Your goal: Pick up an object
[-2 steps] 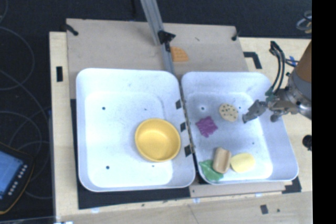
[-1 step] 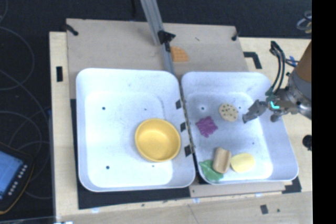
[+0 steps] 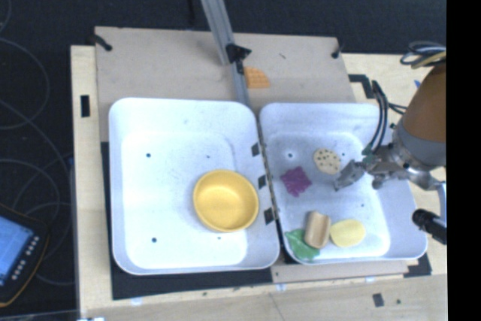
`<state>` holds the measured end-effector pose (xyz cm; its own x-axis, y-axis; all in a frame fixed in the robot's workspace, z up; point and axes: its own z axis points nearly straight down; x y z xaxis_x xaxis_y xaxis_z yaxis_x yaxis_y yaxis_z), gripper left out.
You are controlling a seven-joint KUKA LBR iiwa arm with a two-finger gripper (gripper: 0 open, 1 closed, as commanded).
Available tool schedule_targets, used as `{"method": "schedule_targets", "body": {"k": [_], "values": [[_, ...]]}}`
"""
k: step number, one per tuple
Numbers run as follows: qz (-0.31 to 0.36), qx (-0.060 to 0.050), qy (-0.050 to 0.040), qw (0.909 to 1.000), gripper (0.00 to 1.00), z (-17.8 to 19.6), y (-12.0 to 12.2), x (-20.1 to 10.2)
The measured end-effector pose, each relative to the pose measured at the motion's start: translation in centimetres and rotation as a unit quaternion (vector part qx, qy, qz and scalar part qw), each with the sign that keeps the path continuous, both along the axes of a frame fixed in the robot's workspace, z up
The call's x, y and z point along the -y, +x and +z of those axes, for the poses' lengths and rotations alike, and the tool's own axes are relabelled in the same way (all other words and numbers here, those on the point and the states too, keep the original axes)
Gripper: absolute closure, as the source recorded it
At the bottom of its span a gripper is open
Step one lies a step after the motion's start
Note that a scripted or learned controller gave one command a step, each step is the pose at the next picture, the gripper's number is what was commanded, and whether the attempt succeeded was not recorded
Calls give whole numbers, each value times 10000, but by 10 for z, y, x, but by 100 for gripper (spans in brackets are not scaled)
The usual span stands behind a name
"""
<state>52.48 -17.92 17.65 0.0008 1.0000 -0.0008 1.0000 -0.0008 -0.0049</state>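
— Cookie (image 3: 326,160) location?
— Right bin (image 3: 391,237), far middle, just left of the gripper (image 3: 347,178); purple piece (image 3: 295,180) nearer left.
— Gripper's grasp?
— Can't tell; nothing visibly held between them.

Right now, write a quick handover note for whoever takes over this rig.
Gripper: over the right white bin, near the round tan spotted cookie; nothing visibly held.
Right bin also holds a purple block, a tan cylinder, a pale yellow oval piece and a green piece.
Left white bin: yellow bowl.
Done: nothing lifted.
Left: grasp and lift one object.
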Motion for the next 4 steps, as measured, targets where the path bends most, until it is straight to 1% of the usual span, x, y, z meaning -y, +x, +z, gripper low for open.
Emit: {"method": "schedule_targets", "body": {"k": [1, 2, 3, 4], "values": [[-2, -3, 0, 10000, 0, -63, -5, 0], [-9, 23, -11, 10000, 0, -76, -5, 2], [-36, 49, -4, 10000, 100, -64, -3, 3], [-31, 58, -8, 10000, 100, -18, -3, 11]]}}
